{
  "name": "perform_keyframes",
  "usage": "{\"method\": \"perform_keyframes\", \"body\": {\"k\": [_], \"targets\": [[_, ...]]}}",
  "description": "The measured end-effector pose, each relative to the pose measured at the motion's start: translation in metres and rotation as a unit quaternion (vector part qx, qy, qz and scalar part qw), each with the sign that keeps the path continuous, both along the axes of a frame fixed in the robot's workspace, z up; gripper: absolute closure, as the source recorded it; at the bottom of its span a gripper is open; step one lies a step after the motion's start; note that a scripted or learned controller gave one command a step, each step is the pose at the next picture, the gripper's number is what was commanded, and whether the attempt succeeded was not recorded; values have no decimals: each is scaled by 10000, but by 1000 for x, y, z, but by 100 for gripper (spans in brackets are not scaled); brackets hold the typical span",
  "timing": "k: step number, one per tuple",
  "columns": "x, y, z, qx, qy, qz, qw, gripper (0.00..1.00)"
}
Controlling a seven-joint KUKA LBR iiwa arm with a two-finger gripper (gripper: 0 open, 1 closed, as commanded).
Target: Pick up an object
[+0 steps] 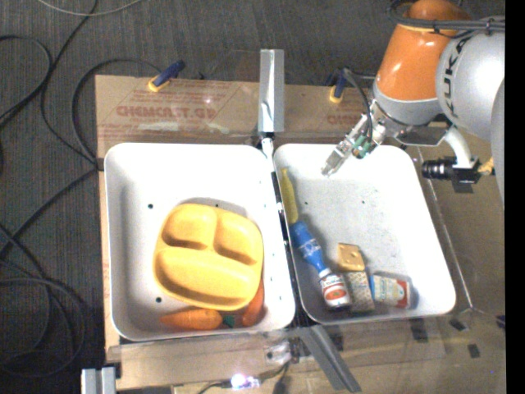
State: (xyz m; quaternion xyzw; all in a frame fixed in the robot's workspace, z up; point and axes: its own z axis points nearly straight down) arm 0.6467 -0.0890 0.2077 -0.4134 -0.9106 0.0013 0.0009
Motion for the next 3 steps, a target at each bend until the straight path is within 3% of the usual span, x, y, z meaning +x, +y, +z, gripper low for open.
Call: {"method": "perform_keyframes", "body": {"k": [1, 2, 3], "targets": [[-75, 3, 20, 11, -3, -607, 9982, 100], [-75, 3, 20, 12, -3, -607, 9982, 0], [-103, -26, -101, -5, -20, -1383, 9904, 0]]}}
